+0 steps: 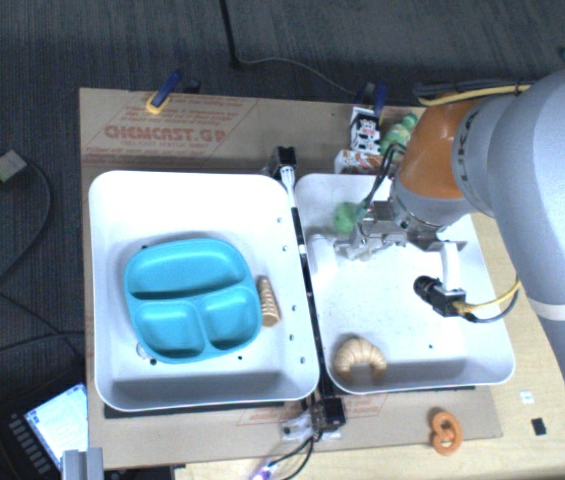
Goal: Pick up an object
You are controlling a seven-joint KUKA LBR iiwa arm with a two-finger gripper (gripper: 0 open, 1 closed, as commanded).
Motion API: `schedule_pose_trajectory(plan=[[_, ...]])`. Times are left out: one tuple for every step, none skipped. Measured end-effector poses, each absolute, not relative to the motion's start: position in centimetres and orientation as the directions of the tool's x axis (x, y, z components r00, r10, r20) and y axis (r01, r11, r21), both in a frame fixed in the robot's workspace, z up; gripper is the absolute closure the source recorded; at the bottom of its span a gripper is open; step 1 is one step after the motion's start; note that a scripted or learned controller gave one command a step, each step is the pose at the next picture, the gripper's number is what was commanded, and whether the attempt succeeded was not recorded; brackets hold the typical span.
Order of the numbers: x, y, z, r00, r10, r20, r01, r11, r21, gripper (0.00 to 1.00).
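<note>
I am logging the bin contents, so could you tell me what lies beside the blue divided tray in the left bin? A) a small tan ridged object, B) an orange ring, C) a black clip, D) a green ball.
A: a small tan ridged object lies against the right edge of the blue divided tray in the left bin.

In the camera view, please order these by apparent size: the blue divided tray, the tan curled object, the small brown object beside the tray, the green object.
1. blue divided tray
2. tan curled object
3. small brown object and green object: look alike; the green one is partly hidden by the arm, so unranked.
</note>
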State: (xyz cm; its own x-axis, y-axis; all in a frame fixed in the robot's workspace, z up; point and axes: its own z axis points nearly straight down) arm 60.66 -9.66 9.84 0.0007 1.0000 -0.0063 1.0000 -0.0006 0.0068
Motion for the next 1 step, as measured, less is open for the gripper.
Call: schedule_pose_trajectory(plan=[[55.52, -4.57, 18.45, -0.001, 1.000, 0.000, 1.000, 0.001, 0.000, 1.00]])
